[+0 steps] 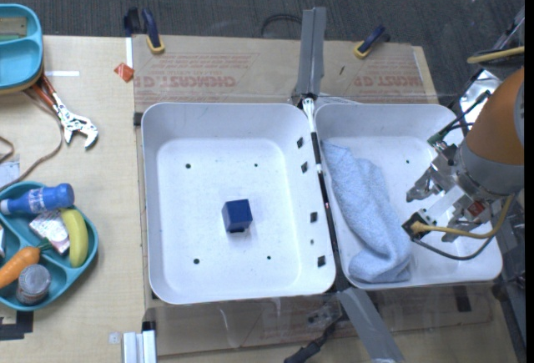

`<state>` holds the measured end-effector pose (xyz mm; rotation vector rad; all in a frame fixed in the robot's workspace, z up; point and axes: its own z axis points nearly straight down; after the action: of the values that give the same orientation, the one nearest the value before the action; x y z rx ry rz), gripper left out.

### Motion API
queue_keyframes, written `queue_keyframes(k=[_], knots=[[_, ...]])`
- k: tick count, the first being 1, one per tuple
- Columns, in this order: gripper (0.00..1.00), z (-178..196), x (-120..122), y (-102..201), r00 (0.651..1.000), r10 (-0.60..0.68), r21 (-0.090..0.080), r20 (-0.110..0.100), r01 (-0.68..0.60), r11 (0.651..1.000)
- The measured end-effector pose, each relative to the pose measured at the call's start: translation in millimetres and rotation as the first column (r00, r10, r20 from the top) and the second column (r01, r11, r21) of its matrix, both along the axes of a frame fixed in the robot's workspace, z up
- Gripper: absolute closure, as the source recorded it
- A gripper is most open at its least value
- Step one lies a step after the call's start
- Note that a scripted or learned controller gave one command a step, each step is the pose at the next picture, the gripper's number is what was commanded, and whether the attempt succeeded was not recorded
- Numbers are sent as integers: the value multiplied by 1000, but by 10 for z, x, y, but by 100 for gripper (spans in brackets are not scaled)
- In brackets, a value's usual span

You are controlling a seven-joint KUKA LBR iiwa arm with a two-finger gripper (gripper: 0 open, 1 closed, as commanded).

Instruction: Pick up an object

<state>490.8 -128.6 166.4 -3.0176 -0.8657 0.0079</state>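
A blue cube (238, 214) sits alone in the left bin (167, 186); jaws (state unclear) hover beside a towel (367, 215).

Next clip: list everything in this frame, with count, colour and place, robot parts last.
block: 1, dark blue, middle of the left bin.
towel: 1, pale blue, crumpled along the left side of the right bin.
bins: 2, white, side by side on the bench.
clamps: 2, blue and yellow, on the cardboard's far edge.
wrench: 1, silver, on the wooden surface at left.
divided tray: 1, blue, lower left, holding a bottle, a banana, a carrot and a small round item.
second tray: 1, blue, upper left, cut off by the frame.
arm: 1, grey with an orange band, over the right bin's right side.
pincer: 1, dark, above the right bin beside the towel.
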Motion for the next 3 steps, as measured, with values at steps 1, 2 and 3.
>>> queue_keyframes(k=[1, 2, 3], knots=[[0, 389, -131, -543, 988, 156, -1, 4, -156, 988], [0, -753, -138, 203, 1000, 26, 1, 3, -26, 1000], [0, 245, 176, 453, 994, 111, -1, 2, -111, 994]])
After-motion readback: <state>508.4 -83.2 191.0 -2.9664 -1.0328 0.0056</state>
